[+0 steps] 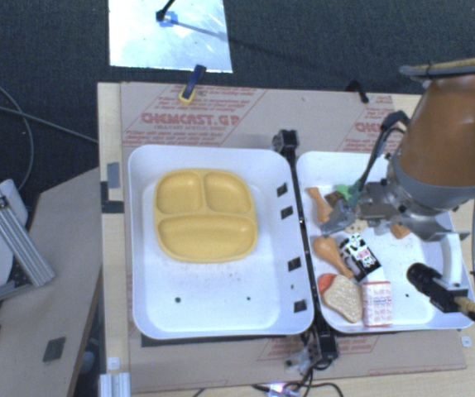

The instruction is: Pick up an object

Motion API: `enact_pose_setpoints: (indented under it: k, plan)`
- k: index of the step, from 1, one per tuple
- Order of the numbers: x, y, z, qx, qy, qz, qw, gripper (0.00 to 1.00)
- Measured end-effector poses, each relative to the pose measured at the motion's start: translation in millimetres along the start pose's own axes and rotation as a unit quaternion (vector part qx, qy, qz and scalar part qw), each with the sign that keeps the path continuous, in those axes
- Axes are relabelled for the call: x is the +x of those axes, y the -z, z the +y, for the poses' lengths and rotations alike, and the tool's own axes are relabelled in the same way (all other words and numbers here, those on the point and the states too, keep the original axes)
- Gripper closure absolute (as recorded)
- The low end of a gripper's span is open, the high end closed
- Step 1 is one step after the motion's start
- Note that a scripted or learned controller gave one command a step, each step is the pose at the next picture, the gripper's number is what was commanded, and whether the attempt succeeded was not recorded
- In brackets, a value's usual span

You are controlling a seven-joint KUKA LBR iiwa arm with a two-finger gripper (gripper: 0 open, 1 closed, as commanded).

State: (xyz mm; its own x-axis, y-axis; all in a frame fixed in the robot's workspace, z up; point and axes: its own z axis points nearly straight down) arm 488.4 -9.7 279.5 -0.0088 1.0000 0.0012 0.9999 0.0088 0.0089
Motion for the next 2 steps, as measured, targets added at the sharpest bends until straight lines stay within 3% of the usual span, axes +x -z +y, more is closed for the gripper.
enact_pose_setpoints:
  k: [1, 2]
  plan:
    - [-19.8, -100.5, -4.5, 0.008, -0.005, -0.001, 1.0000, 0.00]
    - [23.2, -56.2, -0.7, 0.001, 0.000, 0.000, 1.0000, 0.00]
